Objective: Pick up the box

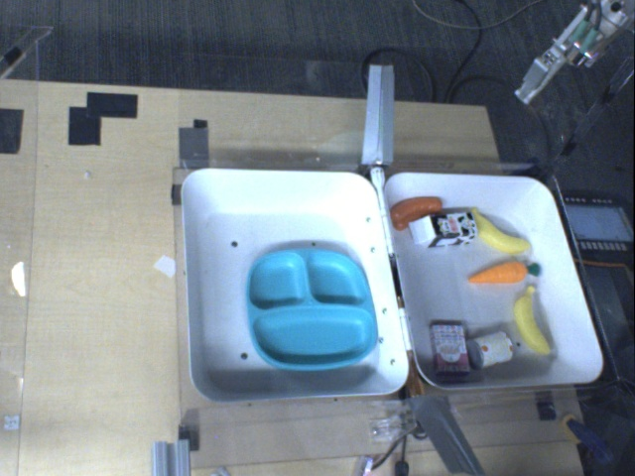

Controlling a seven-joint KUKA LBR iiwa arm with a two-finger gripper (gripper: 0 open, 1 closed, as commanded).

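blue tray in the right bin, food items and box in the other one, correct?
Not quite. The camera view shows the blue tray in the left bin. The food items and the box lie in the right bin.

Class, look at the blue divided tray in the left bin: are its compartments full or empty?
Empty. The blue tray shows bare blue in all three compartments, and the food items lie in the right bin.

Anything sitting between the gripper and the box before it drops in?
Nothing visible. The gripper hangs high, beyond the right bin's far corner. The box lies at the near edge, uncovered, with a small bottle touching its right side.
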